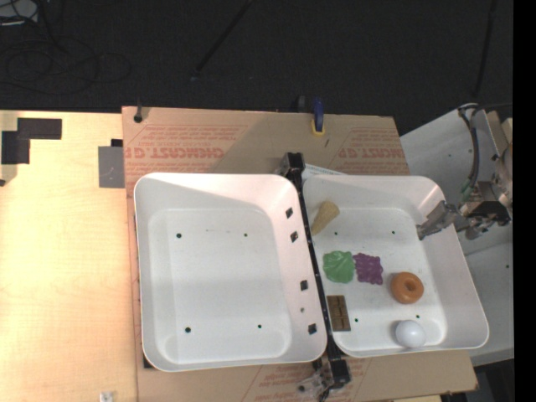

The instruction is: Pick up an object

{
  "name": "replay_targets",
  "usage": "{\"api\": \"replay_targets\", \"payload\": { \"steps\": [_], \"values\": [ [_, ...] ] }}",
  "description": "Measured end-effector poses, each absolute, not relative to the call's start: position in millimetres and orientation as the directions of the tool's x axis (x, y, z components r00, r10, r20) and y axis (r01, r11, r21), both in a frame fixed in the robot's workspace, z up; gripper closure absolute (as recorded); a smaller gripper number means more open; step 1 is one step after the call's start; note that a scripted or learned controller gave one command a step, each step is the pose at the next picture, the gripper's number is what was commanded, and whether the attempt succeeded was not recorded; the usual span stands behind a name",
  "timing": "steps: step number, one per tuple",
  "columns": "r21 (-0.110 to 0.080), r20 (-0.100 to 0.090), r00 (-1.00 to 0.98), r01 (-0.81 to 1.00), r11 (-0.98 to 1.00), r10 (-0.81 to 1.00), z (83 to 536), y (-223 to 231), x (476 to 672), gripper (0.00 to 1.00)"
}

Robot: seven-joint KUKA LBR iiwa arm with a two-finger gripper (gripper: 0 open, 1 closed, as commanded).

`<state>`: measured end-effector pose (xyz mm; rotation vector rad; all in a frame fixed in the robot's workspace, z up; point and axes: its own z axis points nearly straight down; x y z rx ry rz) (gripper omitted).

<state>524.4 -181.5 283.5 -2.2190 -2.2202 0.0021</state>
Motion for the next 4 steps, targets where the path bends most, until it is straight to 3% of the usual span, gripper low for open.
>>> {"api": "replay_targets", "payload": {
  "steps": [1,2,3,4],
  "values": [
    [0.016,-0.004,-0.004,1.000,0.004,1.000,520.9,-150.8,538.1,0.00],
    [-0.004,-0.001,-0.006,1.000,0.006,1.000,520.1,-150.5,538.2,1.00],
    [-0.001,0.002,-0.011,1.000,0.011,1.000,539.0,-53.2,511.1,1.00],
    [-0.003,0.001,-0.009,1.000,0.009,1.000,537.9,12.8,474.6,1.00]
  ]
}}
